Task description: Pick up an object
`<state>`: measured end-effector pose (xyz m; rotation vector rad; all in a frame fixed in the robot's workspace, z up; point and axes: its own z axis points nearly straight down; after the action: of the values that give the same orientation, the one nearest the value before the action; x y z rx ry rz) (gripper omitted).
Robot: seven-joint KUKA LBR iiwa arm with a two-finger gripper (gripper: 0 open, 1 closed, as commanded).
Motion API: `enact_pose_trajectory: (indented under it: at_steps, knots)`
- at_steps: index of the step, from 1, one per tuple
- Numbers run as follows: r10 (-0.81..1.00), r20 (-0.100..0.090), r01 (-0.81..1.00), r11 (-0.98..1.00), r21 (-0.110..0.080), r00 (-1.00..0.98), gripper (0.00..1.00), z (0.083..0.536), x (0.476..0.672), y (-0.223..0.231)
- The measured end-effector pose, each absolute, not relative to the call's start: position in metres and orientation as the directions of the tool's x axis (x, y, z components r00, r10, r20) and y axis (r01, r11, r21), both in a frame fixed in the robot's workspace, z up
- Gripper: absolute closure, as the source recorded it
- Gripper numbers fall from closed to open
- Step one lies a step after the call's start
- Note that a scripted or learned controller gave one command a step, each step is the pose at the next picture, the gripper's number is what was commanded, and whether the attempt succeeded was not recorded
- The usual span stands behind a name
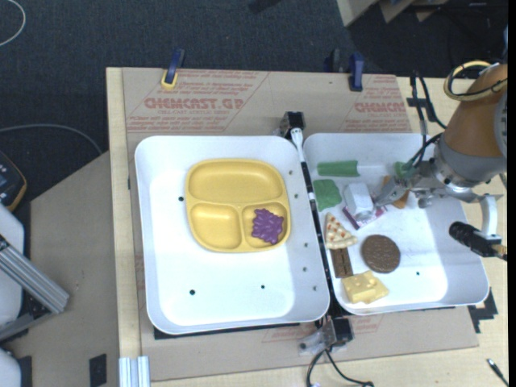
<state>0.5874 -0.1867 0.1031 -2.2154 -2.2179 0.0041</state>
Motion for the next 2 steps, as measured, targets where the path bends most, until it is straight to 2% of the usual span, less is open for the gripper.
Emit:
enact_pose_trajectory:
  at_steps: [1,2]
  knots:
    - [1.0,0.002,1.0,0.001,0.002,-0.001,0.0,0.089,0.59,-0.186]
    - [1.0,0.003,1.0,0.001,0.011,-0.001,1.0,0.102,0.593,-0.185]
